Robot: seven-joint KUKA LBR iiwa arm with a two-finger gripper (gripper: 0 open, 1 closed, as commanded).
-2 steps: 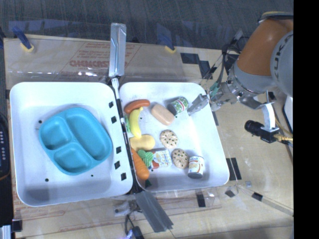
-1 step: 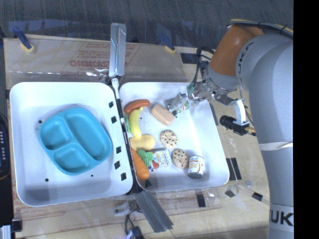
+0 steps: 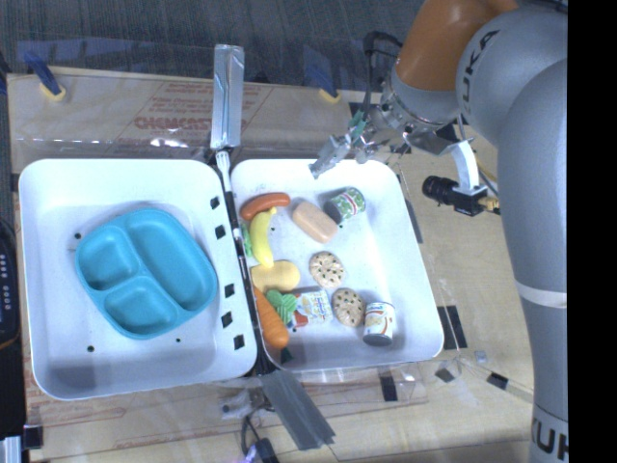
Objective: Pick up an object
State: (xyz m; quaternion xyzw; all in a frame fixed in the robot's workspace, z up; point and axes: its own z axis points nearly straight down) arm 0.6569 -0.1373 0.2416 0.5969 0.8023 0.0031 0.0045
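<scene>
Claw (image 3: 333,157) — grip state I cannot tell — hovers at the right bin's (image 3: 424,297) far rim, the green can (image 3: 345,204) just below it.

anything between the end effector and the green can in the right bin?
Nothing visible. The end effector sits over the right bin's back edge, with bare white floor between it and the green can. The tan block lies beside the can, on its far side.
</scene>
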